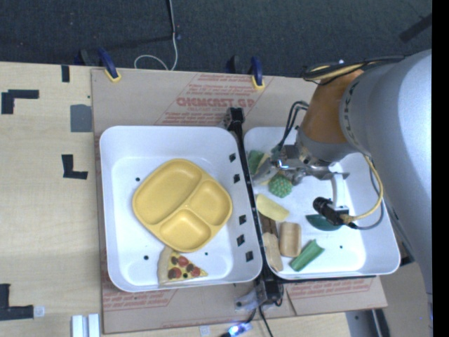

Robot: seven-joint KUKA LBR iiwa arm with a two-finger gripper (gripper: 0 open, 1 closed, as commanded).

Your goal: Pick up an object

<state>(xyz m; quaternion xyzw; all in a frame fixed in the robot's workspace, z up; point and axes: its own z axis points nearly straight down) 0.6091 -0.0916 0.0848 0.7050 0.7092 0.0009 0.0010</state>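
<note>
Sitting nearest in the left shallow white bin (112, 188): flat toy pizza slice (179, 266), touching the near corner of the yellow three-compartment plastic tray (184, 203). Right of that tray, in the right white bin (375, 255): green wedge-shaped toy (306, 255), tan bread-like block (289, 238), pale yellow banana-like piece (271, 207), dark teal curved piece (323, 222). Farther back, gripper (291, 168) poised just above bumpy green round toy (280, 186); open or closed, cannot tell.
</note>
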